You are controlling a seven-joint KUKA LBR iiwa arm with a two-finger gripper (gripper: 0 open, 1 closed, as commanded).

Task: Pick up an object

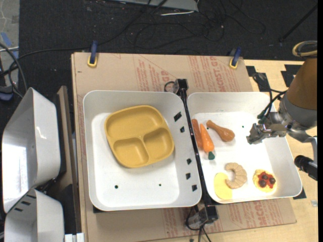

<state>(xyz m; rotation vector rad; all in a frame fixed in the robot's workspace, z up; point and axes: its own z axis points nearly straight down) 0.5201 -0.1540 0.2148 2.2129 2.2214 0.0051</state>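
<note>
Carrot (206,138) between drumstick (221,130) and bin wall (189,116)

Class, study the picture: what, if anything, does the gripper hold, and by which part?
Nothing. The gripper hangs over bare floor in the right bin, apart from the drumstick and the carrot.

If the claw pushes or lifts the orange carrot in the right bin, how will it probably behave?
The carrot looks like smooth moulded plastic, so it is probably stiff, light and a little slippery. Its long tapered body may roll sideways if pushed. It lies close against the bin's left wall, so one finger may have little room there.
</note>
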